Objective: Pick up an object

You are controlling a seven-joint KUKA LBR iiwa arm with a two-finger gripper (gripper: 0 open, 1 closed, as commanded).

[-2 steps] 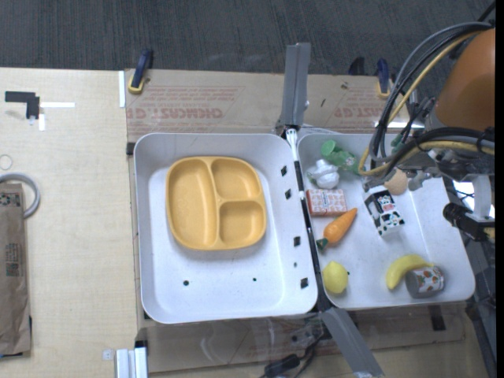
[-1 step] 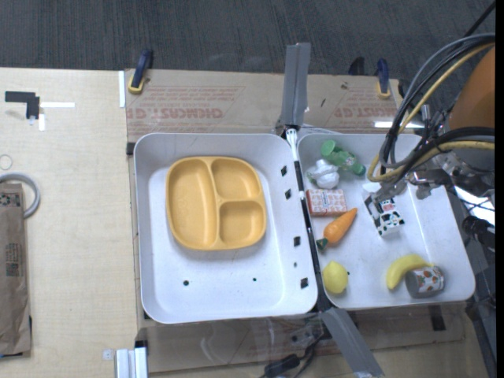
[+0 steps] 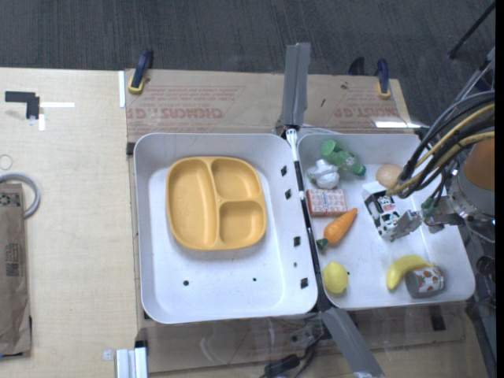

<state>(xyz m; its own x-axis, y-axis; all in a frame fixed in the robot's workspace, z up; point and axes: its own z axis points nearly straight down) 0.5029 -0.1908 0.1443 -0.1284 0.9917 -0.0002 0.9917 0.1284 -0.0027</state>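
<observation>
The right bin [image 3: 453,250] holds several small items. A green toy [image 3: 343,156] and a white crumpled piece [image 3: 324,174] lie at its back left, with a tan round item [image 3: 388,175] to their right. A red-and-white box [image 3: 326,202], a carrot [image 3: 340,227] and a lemon [image 3: 335,277] run down the left side. A banana [image 3: 404,270] and a grey patterned item [image 3: 425,281] lie at the front right. My gripper [image 3: 403,225] hangs low over the middle of this bin, right beside a black-and-white item [image 3: 383,211].
The left bin [image 3: 153,235] bears a yellow three-part plate [image 3: 216,202]. A grey divider bar [image 3: 295,85] runs between the bins at the back. Cables and the arm with its orange band [image 3: 480,166] crowd the right bin's right edge.
</observation>
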